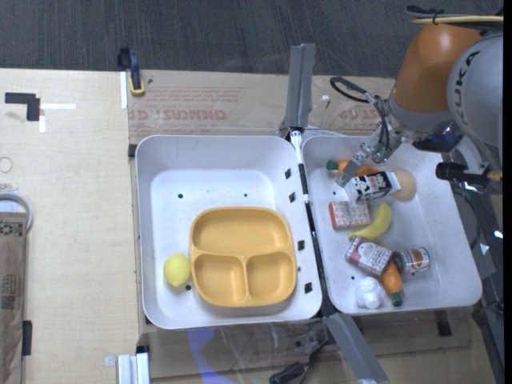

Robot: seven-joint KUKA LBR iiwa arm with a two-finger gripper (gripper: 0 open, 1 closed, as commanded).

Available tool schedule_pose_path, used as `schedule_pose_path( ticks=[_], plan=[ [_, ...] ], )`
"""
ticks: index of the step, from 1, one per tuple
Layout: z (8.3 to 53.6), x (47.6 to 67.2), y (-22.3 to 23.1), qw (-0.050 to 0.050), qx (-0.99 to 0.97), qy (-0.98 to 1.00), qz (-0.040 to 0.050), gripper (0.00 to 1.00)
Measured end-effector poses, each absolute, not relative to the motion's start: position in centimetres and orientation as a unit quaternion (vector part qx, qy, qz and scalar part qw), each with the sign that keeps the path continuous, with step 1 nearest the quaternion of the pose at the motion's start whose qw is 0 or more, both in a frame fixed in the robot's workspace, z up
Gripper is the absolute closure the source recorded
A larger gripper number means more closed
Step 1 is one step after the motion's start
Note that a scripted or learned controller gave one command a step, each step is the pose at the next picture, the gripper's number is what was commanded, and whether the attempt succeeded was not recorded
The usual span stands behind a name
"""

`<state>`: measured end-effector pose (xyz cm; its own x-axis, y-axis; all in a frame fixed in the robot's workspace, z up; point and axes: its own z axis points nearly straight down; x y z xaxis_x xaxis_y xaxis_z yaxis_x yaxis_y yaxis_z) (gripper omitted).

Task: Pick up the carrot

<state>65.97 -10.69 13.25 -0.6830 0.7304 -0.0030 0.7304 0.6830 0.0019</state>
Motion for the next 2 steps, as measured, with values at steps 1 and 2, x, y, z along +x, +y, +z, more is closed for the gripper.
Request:
schedule_pose_path(
  ticks=[1, 2],
  plan=[
    [9.12, 65.40, -11.52, -0.002, 0.339, 0.941, -0.0009, 0.00],
    [9.24, 65.27, -10.96, 0.000, 0.230, 0.973, -0.0003, 0.00]
  ],
)
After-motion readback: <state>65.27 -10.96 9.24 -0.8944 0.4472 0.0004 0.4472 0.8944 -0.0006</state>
